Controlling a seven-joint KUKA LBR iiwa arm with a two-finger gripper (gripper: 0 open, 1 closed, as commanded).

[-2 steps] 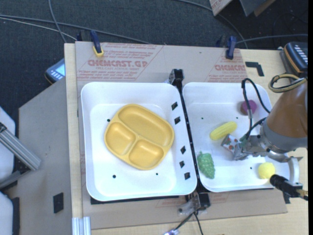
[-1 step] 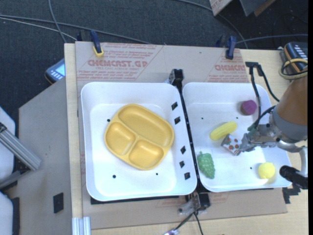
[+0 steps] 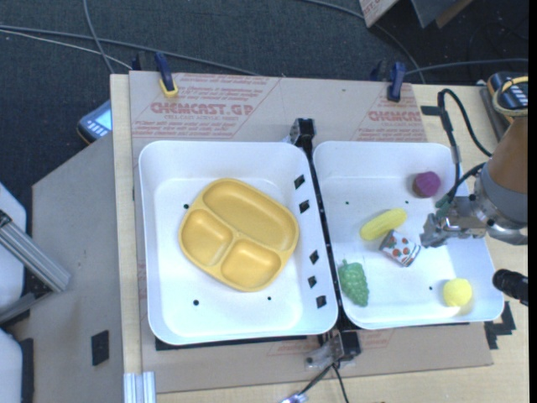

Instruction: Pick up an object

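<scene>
**Gripper low over the right bin, beside a small box**

The arm point(image 3: 512, 179) comes in from three o'clock and its gripper point(image 3: 438, 227) sits over the right bin point(image 3: 369, 154), at about three o'clock of that bin's middle. How its jaws stand cannot be told from this view, and nothing is seen between them.

Just at the gripper's eight o'clock lies a small red and white box point(image 3: 400, 248), close to the gripper tip. A yellow banana point(image 3: 383, 223) lies at the box's eleven o'clock, nearly touching it. A purple ball point(image 3: 427, 184) rests toward the bin's one o'clock corner. A green vegetable point(image 3: 355, 282) lies at seven o'clock near the bin's left wall, and a yellow lemon point(image 3: 457, 292) at five o'clock.

The left bin point(image 3: 159, 225) holds a yellow divided plate point(image 3: 239, 233) near its middle.
</scene>
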